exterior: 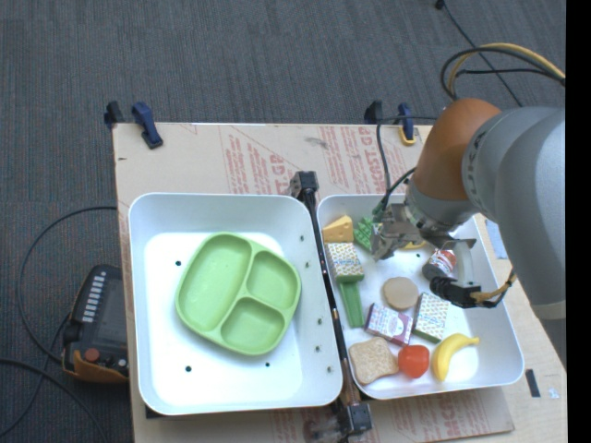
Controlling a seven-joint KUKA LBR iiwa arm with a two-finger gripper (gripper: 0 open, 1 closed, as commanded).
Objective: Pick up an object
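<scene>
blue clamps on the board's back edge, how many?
2: one blue clamp at the far left corner, another near the far right, beside the arm. More may be hidden behind it.

The right bin is crowded: cheese, sandwich, green stick, cookie, toast, tomato and banana lie close together with narrow gaps. The arm covers its far right corner. In the left bin, open floor rings the green plate.
</scene>
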